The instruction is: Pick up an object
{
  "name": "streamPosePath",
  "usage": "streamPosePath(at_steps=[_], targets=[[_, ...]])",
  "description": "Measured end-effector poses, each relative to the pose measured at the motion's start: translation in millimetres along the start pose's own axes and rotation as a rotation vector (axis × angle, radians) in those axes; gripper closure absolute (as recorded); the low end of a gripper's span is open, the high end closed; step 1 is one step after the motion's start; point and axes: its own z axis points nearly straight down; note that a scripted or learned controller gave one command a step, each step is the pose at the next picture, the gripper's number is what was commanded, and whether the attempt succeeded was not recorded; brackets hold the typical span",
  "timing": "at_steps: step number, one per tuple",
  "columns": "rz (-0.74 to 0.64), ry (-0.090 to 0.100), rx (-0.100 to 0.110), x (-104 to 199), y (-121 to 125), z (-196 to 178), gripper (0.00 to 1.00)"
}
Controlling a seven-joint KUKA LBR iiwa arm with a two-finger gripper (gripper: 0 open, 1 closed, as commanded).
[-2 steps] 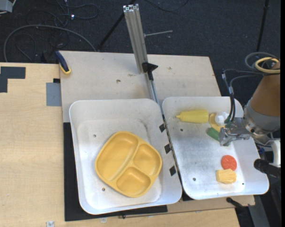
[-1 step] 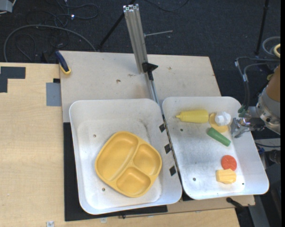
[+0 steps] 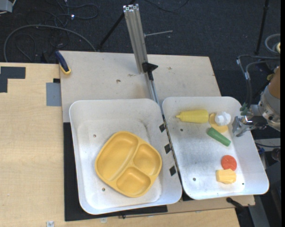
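The right bin (image 3: 199, 174) holds several small items. A yellow bottle (image 3: 193, 116) lies on its side near the far edge, with a small white piece (image 3: 222, 118) just right of it. A green stick-shaped piece (image 3: 219, 136) lies below them. A red round piece (image 3: 228, 162) and a yellow block (image 3: 226, 176) sit near the front right corner. My gripper (image 3: 239, 125) hangs at the bin's right rim, just right of the white piece and the green piece, with nothing seen in it.
The left bin (image 3: 85, 126) holds a yellow divided plate (image 3: 128, 163). A metal post (image 3: 137, 37) rises behind the bins, and black clips (image 3: 167, 148) join the two bins. A wooden table (image 3: 24, 145) lies to the left.
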Motion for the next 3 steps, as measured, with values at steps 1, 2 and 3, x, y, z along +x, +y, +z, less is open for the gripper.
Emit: streamPosePath(at_steps=[1,2,3], targets=[[-0.004,0.002,0.001,47.7,17.5,-5.0,1.00],[-0.003,0.001,0.004,88.9,29.3,3.1,1.00],[-0.004,0.001,0.002,147.2,39.5,-1.0,1.00]])
